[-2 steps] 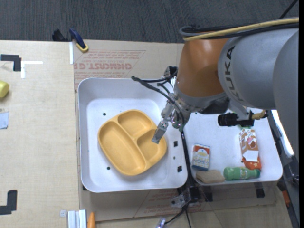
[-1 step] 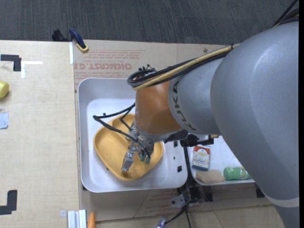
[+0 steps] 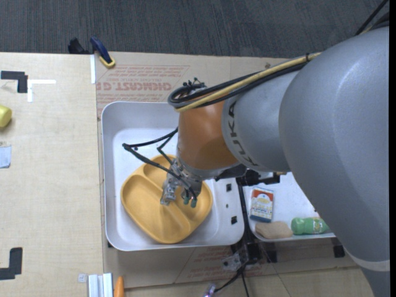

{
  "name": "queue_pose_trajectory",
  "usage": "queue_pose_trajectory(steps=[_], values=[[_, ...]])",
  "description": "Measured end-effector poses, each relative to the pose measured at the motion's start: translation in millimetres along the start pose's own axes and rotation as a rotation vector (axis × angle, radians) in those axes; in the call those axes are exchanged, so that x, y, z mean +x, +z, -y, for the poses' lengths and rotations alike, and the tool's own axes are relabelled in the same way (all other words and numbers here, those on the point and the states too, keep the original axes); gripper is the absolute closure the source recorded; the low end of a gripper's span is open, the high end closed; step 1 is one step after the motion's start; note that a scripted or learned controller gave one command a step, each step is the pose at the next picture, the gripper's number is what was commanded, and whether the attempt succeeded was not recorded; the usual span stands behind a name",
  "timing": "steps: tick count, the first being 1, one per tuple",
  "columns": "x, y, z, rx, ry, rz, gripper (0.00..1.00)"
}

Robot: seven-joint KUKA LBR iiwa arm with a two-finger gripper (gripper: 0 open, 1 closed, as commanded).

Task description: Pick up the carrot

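Firstly, my gripper (image 3: 178, 195): hung low over the yellow divided plate (image 3: 148, 218); open or closed, I could not tell.
Plate: lay in the left bin (image 3: 111, 166).
Carrot: not placed with certainty; an orange sliver (image 3: 117, 283) lay on the bench outside that bin.
Right bin (image 3: 289, 198): held a small box (image 3: 262, 204) and a green bottle (image 3: 307, 226).

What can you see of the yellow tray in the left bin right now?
The yellow tray is a shallow, rounded dish, plastic by its look, split by raised ridges into compartments. It lies flat on the floor of the left bin, turned at an angle, near the front wall. The end effector hangs over its right part and hides some of it. Whether they touch is unclear.
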State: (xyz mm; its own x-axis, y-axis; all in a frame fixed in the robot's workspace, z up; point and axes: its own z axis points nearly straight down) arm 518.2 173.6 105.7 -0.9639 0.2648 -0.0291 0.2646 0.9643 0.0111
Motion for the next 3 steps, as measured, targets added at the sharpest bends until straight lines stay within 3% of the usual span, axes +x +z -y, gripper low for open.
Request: queue_pose_trajectory(steps=[1, 2, 3], values=[[45, -91, -26, 0.014, 0.282, -0.024, 1.0], [48, -77, -33, 0.019, 0.342, -0.027, 1.0], [52, -62, -42, 0.026, 0.778, -0.022, 1.0]])
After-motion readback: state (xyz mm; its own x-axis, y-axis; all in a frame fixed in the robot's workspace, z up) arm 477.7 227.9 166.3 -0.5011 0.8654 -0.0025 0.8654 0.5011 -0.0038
